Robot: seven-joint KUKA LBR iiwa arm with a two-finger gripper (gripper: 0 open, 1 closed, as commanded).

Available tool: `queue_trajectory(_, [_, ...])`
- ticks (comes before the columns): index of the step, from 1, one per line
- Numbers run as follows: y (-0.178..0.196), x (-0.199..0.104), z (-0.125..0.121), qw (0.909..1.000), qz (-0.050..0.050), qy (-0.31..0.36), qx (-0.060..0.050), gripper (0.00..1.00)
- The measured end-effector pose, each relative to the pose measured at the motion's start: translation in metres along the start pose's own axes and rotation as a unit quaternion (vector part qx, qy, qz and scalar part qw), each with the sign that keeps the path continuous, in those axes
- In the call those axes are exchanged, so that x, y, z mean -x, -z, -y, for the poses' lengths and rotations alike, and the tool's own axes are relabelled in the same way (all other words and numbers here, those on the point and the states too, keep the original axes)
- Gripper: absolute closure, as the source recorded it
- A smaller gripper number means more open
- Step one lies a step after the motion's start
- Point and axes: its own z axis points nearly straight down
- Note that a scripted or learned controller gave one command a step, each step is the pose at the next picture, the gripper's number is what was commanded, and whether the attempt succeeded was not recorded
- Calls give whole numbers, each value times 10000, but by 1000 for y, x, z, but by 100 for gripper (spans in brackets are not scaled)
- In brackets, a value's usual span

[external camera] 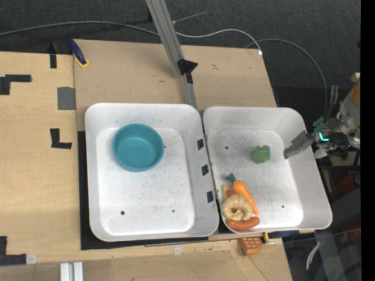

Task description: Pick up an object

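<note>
A carrot (245, 195), a pale ring-shaped toy (235, 206) and a sausage (242, 222) lie bunched in the right bin's (299, 183) near corner. A green block (261, 154) sits mid-bin, apart. The gripper (297, 144) hangs over the right rim — its opening cannot be told — carrying nothing. Picking has not begun. A blue bowl (138, 147) sits in the left bin (105, 209).

The two bins (146, 113) are white, finely speckled with dark flecks, on a tan surface (35, 174) marked with black tape. A teal bowl (138, 147) sits in the left bin. The right bin holds a green block (261, 154), an orange carrot (244, 193) with a green top, and a cream, ridged toy (235, 205).
</note>
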Motion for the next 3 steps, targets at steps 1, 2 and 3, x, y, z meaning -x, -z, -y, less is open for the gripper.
queue_trajectory(1, [-54,1,-9,10000,-3,-3,-26,0])
queue_trajectory(2, [-102,-8,-13,10000,-5,-1,-27,0])
queue_trajectory(3, [-146,-11,-13,10000,-3,-2,-27,0])
